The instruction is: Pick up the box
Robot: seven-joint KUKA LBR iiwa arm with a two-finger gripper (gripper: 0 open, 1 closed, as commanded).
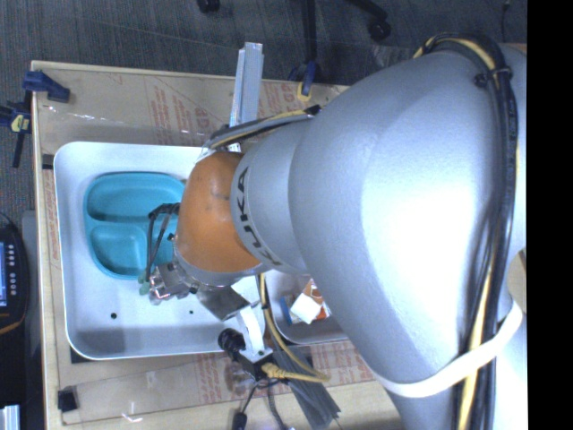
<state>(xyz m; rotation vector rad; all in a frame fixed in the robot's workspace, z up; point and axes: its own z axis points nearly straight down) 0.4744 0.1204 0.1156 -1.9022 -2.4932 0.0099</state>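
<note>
Overhead, we find the arm (376, 213) covering most of the table (134, 88). We find the left bin (72, 240) holding a blue tray (121, 218). Its hand (161, 285) hangs over that bin; we cannot tell its opening. The box (307, 308) lies in the right bin (295, 334), mostly hidden. We judge it light, stiff card, best gripped across opposite sides.

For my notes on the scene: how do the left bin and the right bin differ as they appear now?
The left bin is mostly visible; the right bin is largely hidden under the arm. The left bin holds a blue tray; the right bin shows a small white and orange box. Both are white.
</note>
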